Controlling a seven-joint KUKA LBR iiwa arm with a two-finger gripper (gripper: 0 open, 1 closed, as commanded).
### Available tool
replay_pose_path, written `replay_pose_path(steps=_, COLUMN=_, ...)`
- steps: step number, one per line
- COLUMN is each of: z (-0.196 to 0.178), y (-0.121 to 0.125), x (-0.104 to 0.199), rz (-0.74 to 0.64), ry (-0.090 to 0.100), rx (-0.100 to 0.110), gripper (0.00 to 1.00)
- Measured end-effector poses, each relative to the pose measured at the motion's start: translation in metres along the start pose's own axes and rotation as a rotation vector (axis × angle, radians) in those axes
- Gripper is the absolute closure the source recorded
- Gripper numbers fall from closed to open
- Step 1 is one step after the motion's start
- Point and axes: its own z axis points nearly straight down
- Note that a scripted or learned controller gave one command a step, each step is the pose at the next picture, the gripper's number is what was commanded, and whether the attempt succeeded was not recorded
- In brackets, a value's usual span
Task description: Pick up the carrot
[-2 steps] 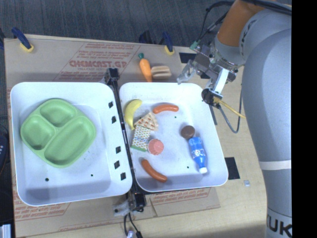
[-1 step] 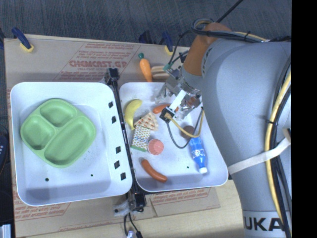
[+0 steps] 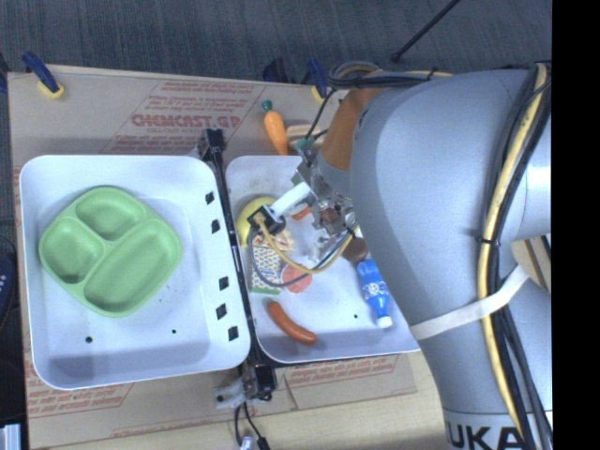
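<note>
Cardboard bench (image 3: 187, 111), gripper (image 3: 314, 223) over right bin (image 3: 375, 336)

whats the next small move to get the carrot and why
Probably lift clear of the right bin and shift toward the far edge. The gripper sits low among the clutter in that bin, near a yellow item and a blue bottle, while the carrot lies outside the bin on the cardboard just beyond its far rim. Nothing orange is between the fingers.
</note>
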Motion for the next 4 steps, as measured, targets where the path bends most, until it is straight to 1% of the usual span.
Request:
replay_pose_path(steps=1, z=-0.010, y=-0.001, x=0.000, rz=-0.005, ry=-0.002, rx=0.005, gripper=1.00)
replay_pose_path(steps=2, z=-0.101, y=-0.036, x=0.040, rz=0.084, ry=0.003, rx=-0.003, gripper=1.00)
replay_pose_path(steps=3, z=-0.101, y=-0.036, x=0.040, rz=0.084, ry=0.001, rx=-0.002, gripper=0.00)
replay_pose_path(steps=4, z=-0.227, y=0.042, x=0.009, rz=0.136, ry=0.004, rx=-0.005, gripper=0.00)
